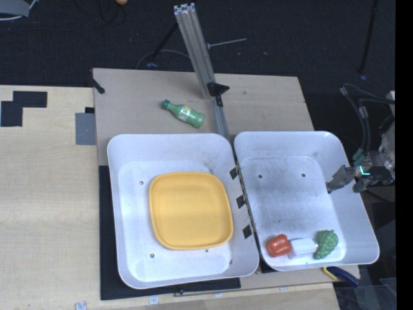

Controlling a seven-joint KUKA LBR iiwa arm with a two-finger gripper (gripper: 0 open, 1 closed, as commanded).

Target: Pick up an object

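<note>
Resting on the tan bench (271, 102) — two white bins (129, 154) — dark floor (290, 31) beyond.

A robotics lab: beside the two white bins (122, 173) stand a bare aluminium rail (197, 47), loose cables behind it, and toy props.

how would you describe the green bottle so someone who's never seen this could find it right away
Start at the two white bins; the left bin holds a yellow plate. Look just beyond that bin's far rim, on the bare tan board. The green bottle lies there on its side with a pale label, the only item outside the bins, unlike the bumpy green toy in the right bin.
</note>
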